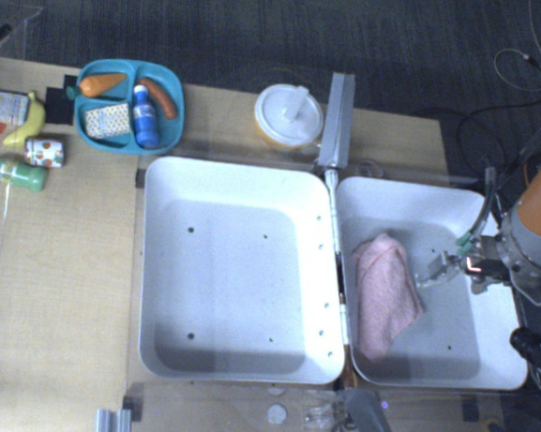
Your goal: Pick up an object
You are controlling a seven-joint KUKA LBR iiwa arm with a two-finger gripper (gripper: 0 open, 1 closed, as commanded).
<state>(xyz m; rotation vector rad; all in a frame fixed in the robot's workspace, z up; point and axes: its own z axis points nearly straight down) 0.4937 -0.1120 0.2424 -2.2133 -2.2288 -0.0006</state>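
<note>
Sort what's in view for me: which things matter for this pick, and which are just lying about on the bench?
In the job:
pink cloth, lying in the right bin
gripper, just beside the cloth

Lying about:
left bin
blue divided tray of toy food
white lidded cup
banana, small can, green bottle at the bench's left edge

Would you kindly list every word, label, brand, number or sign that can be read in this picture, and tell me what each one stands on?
No text can be read here.
The carton at the bench's left edge: red and white print, too blurred to read.
The small can beside the banana: patterned label, too small to read.
The blue bottle in the blue tray: label too small to read.
The green bottle, the white lid and the pink cloth: no marking visible.
</note>
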